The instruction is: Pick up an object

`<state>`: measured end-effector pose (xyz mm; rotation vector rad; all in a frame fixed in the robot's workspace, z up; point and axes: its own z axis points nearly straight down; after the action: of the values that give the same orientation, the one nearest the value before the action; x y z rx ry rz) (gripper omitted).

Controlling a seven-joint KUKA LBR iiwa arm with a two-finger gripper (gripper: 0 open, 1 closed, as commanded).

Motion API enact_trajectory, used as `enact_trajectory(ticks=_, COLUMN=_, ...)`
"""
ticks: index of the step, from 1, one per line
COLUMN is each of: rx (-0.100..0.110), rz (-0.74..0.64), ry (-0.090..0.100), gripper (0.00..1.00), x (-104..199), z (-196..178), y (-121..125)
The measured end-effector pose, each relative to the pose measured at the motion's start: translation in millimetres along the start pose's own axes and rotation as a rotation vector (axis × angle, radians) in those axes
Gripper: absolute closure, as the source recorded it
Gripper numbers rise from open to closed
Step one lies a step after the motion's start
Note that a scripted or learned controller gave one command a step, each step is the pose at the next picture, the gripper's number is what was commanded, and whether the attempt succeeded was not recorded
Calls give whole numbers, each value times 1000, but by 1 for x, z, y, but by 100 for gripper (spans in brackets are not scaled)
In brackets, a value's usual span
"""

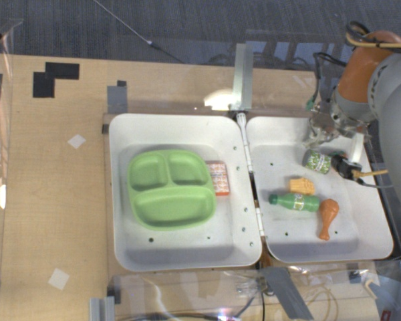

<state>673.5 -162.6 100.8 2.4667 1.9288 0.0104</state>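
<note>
In the right bin lie a small green can, a yellow wedge-shaped piece, a green bottle on its side and a brown drumstick. My gripper hangs at the far side of this bin, just above and behind the green can, close to it or touching its top. The view does not show anything lifted off the bin floor.
The left bin holds a green divided plate and a small red-and-white box against the plate's right edge. A metal post stands behind the ridge between the bins. A black cable hangs beside the gripper.
</note>
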Motion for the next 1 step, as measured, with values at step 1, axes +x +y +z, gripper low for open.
enact_trajectory(ticks=1, rx=7, rz=267, ry=2, gripper=100, x=69, z=13, y=-20)
